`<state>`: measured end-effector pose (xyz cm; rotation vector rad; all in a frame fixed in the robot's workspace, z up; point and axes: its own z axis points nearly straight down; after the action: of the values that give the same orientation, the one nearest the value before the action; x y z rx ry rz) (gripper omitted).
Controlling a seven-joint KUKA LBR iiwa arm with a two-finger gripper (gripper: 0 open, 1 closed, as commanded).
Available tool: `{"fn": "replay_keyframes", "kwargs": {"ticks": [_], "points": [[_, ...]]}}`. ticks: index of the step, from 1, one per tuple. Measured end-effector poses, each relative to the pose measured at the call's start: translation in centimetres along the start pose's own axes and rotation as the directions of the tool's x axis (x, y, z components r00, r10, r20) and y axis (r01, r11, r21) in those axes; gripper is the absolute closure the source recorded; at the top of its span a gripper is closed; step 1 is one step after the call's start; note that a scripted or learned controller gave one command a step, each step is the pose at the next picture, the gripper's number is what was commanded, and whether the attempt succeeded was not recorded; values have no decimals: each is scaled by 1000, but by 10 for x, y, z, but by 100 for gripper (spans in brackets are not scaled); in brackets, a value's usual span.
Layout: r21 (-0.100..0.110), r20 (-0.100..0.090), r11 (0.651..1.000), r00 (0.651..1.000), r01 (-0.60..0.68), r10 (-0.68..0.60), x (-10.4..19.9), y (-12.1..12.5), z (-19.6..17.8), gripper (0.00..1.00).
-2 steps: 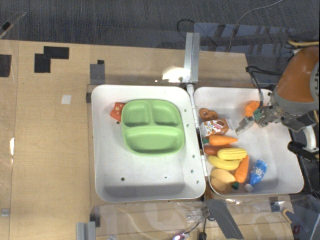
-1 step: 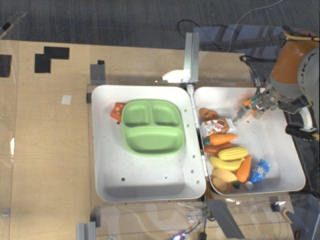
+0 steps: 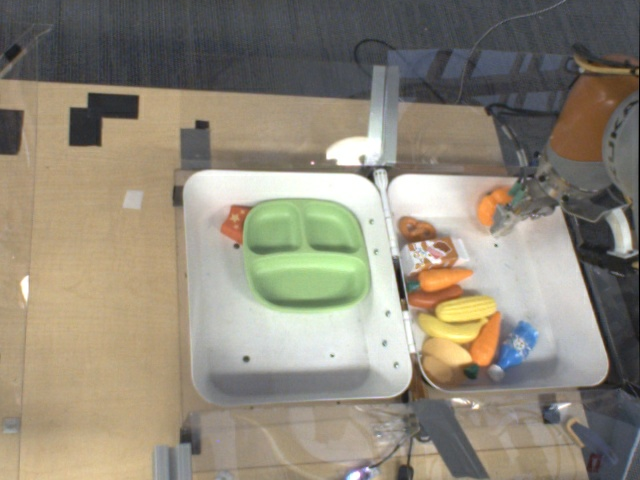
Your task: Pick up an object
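**Visitor:** From this side of the bench, what lies nearest?

**Technician:** In the right bin (image 3: 560, 298), near-left corner: a pale round fruit (image 3: 446, 353), a blue packet (image 3: 517, 343) to its right and a small carrot (image 3: 486, 338) standing between them. Just beyond sit a banana (image 3: 447, 326) and a corn cob (image 3: 466, 309), touching.

**Visitor:** And farther along that side?

**Technician:** A second carrot (image 3: 444, 279), then a white snack box (image 3: 430, 255), then a brown pretzel (image 3: 416, 229), all hugging the bin's left wall.

**Visitor:** The left bin (image 3: 210, 298)?

**Technician:** A green divided plate (image 3: 305, 253) fills its middle, with a red card (image 3: 234, 224) poking out from under the plate's far-left edge.

**Visitor:** Where is the arm (image 3: 600, 128)?

**Technician:** It reaches in from the right, over the right bin's far-right corner. The gripper (image 3: 512, 211) is down at an orange toy (image 3: 491, 208), which rests on the bin floor well apart from the pile. The fingers are up against the toy; I cannot tell whether they are apart or clamped on it.
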<state>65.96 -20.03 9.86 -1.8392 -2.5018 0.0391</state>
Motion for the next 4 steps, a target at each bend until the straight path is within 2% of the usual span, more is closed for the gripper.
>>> {"fn": "replay_keyframes", "kwargs": {"ticks": [1, 2, 3, 4], "points": [[-38, 6, 979, 979, -202, 202, 2, 7, -39, 100], [-45, -4, 919, 920, -392, 392, 37, 20, -37, 100], [-46, -16, 781, 782, -623, 623, 60, 22, -18, 100], [-46, -25, 691, 692, -722, 722, 109, 38, 10, 100]]}}
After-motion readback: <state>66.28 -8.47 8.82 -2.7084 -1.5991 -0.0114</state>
